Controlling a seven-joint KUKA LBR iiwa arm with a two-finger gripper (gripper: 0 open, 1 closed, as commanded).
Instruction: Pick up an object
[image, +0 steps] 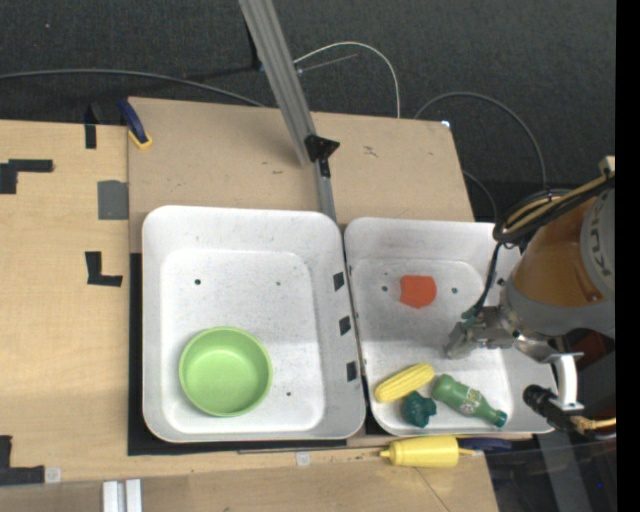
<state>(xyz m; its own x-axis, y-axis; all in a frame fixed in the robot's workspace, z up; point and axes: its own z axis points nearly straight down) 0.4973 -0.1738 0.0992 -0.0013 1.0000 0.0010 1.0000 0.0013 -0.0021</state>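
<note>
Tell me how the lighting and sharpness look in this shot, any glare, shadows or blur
Camera view: light is even and soft, with no hard glare on the white bins; the green bowl casts only a faint shadow. The whole frame is slightly soft and grainy. The gripper over the right bin reads as a grey smudge, and the green bottle lacks fine detail.

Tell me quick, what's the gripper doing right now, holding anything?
Gripper: over the right white bin, nothing seen between its fingers; open or closed cannot be told.

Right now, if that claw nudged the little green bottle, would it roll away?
Probably. The green bottle lies on its side and looks round, so it may roll. The yellow corn and dark green toy beside it might stop it. It looks like light plastic.
</note>
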